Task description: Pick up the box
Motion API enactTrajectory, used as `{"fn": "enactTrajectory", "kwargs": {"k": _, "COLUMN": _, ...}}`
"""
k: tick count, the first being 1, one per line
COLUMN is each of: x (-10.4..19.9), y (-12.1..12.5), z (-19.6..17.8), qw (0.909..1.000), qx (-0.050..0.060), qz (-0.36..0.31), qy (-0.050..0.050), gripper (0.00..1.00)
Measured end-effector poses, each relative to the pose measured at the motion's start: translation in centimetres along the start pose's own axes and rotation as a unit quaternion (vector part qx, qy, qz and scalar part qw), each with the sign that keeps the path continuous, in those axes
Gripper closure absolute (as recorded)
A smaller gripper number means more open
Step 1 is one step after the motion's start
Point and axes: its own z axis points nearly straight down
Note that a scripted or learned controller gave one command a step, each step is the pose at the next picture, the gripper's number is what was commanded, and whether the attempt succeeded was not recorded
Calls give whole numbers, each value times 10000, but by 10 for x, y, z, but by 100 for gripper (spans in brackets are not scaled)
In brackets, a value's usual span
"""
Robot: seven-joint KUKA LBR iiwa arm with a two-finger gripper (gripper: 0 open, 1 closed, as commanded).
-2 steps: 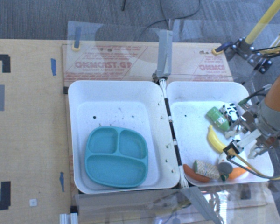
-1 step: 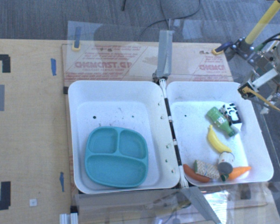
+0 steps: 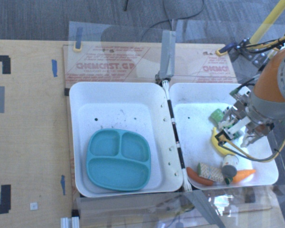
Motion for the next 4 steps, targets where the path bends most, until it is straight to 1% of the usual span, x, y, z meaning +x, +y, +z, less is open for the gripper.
{"fn": "enactTrajectory", "kwargs": {"k": 1, "x": -10, "y": 23, "z": -166, "qw": 9926, "qx": -21, "qz": -1217, "qy": 4, "gripper": 0}}
{"fn": "enactTrajectory", "kwargs": {"k": 2, "x": -56, "y": -11, "z": -27, "qw": 9816, "qx": -8, "qz": -1909, "qy": 5, "gripper": 0}}
{"fn": "enactTrajectory", "kwargs": {"k": 3, "x": 12, "y": -30, "z": 48, "qw": 9783, "qx": -13, "qz": -2071, "qy": 3, "gripper": 0}}
{"fn": "enactTrajectory", "kwargs": {"k": 4, "x": 9, "y": -28, "z": 39, "qw": 9792, "qx": -6, "qz": -2029, "qy": 5, "gripper": 100}}
